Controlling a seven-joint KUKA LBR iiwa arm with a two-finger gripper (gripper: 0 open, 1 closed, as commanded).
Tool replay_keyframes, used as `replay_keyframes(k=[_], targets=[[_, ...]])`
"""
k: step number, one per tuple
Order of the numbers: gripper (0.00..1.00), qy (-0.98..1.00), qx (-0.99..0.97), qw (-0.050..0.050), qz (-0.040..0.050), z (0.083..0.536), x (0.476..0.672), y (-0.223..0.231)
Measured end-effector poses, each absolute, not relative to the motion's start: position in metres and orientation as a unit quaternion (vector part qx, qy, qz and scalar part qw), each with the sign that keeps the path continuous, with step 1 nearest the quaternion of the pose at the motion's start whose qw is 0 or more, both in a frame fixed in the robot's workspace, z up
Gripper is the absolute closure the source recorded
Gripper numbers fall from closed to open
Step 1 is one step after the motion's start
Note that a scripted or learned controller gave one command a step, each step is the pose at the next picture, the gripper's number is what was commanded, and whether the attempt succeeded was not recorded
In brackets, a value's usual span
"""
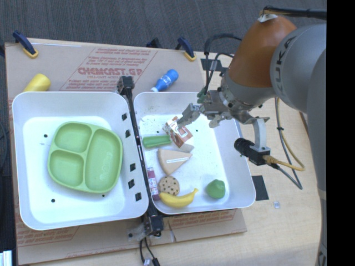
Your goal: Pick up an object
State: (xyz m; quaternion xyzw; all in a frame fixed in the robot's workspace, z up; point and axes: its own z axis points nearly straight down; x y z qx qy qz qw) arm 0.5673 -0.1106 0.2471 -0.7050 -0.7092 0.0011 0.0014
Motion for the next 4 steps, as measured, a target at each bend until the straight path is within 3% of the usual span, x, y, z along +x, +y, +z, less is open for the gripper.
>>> replay_keyframes(k=[1,2,3,4], targets=[[0.0,-0.709,-0.705,0.003,0.0031,0.133,0.601,-0.178],[0.0,-0.709,-0.705,0.003,0.0013,0.091,0.475,-0.198],[0.0,-0.711,-0.704,0.002,0.0008,0.092,0.535,-0.143],[0.0,-0.71,-0.705,0.002,0.0015,0.091,0.476,-0.164]])
